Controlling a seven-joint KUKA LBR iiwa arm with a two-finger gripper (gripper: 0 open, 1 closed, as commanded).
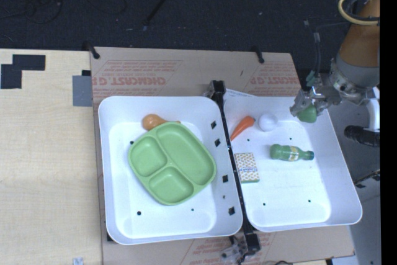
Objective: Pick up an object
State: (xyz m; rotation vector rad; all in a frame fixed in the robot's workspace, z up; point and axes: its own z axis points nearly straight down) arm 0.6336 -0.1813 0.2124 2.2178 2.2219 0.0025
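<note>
While the arm (358, 40) reaches in from the right, its gripper (308, 107) sits over the far right corner of the right bin (338, 195), fingers closed on one small green object (306, 113) that shows between them. What that object is cannot be made out (too small and partly covered by the fingers). It appears to hang just above the bin's rim rather than resting on the floor, though the slanted view leaves this uncertain.

Count, right bin: four loose items.
- One orange carrot (242, 127), lying at a slant near the divider side at the far end.
- One white ball (267, 122), just beside the carrot's tip, to its right.
- One green bottle (291, 152) on its side, cap end pointing right, near the middle of the bin.
- One small patterned packet (247, 167), flat, close to the divider.

Count, left bin (118, 195): two items.
- One green divided plate (172, 162) with three compartments, lying flat and turned at an angle.
- One orange piece (153, 121) at the plate's far edge, partly tucked behind it.

Both bins rest on one sheet of cardboard (155, 74).
</note>
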